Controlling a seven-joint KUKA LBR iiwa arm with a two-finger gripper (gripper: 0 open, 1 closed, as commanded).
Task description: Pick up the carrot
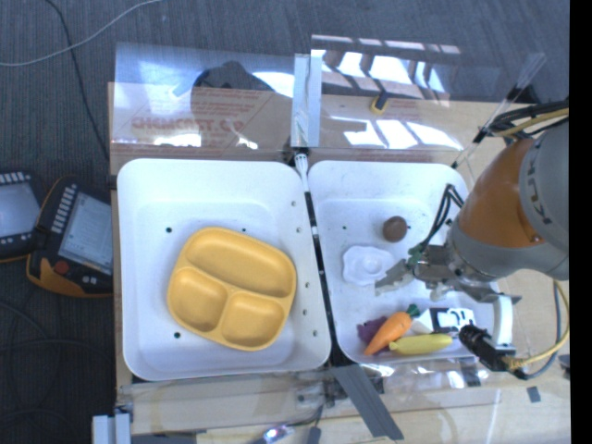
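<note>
Orange carrot (387, 330) with green top, lying slantwise in right bin (370, 188), gripper (413, 271) state unclear

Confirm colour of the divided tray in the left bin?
Yellow, plain; the tray shows clearest in the camera view.

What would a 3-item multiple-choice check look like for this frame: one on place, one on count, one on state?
1. Where does the carrot lie?
A. In the yellow tray
B. Near the front of the right bin
C. On the floor

2. How many compartments has the yellow tray?
A. Two
B. Three
C. Five

3. What is the state of the carrot?
A. Lying in the bin, beside the yellow banana
B. Lifted in the air
C. Sitting on the brown ball

Key: 1 B, it rests by the front wall of the right bin. 2 B, one long section and two smaller ones. 3 A, it lies flat next to the banana.
</note>
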